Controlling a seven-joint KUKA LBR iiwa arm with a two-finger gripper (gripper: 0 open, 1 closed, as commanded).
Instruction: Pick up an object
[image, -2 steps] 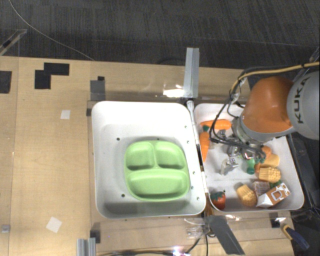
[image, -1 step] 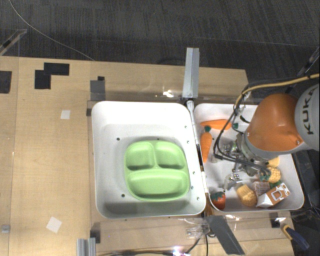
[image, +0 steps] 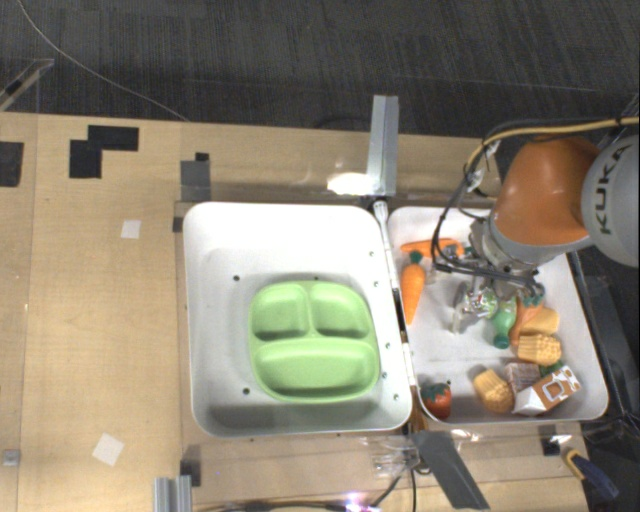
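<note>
Several small toy foods lay in the right bin (image: 590, 330), any of them a candidate for picking. Landmark: the gripper (image: 478, 308), which hung low over the middle of that bin under the orange band (image: 540, 195) of the arm (image: 610, 190).

Just right of the gripper, a green toy (image: 503, 322), apparently touching or nearly touching the metal fingers; too small to tell which. Right of the gripper again, and a little nearer the camera, a yellow corn piece (image: 538, 348) with an orange-yellow lump (image: 540, 321) just above it. Left of the gripper, a carrot (image: 411, 290) stood lengthwise along the bin's left wall, green top pointing away from the camera. A second orange piece (image: 425, 247) lay beyond the gripper, partly hidden by cables.

Nearer the camera than the gripper: a ridged tan piece (image: 492, 389), and beside it on the right a small carton (image: 548, 390). Toward the near left corner, a red tomato-like piece (image: 436, 398) with a green stem.

Gripper state: could not tell how far apart the fingers stood, nor whether anything sat between them; the view was too blurred there.

Well left of the gripper, the left bin (image: 215, 250) held a green divided tray (image: 314, 340), three compartments, lying flat.
</note>
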